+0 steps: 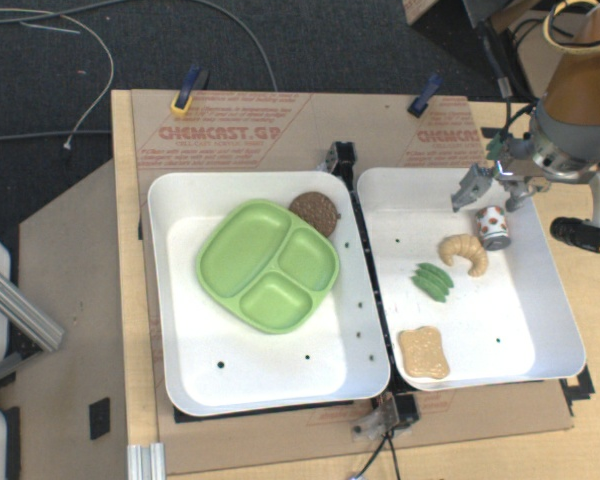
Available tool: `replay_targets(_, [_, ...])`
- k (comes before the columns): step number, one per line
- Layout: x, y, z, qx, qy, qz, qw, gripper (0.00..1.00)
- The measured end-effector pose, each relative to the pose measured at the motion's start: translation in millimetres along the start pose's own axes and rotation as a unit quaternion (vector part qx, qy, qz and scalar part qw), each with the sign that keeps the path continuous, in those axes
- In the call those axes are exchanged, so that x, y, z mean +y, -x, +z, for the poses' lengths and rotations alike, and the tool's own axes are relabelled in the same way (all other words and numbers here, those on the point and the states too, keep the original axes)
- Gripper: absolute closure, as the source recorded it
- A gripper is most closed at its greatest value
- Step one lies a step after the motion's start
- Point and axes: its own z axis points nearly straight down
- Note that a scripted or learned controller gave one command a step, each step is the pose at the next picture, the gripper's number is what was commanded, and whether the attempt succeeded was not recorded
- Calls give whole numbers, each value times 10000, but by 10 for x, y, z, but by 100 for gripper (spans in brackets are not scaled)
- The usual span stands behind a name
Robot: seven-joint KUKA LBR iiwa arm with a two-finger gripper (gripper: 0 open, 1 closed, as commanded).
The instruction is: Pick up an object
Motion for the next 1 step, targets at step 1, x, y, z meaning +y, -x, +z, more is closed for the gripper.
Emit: replay_targets(1, [54, -51, 444, 1, -8, -12, 10000, 0])
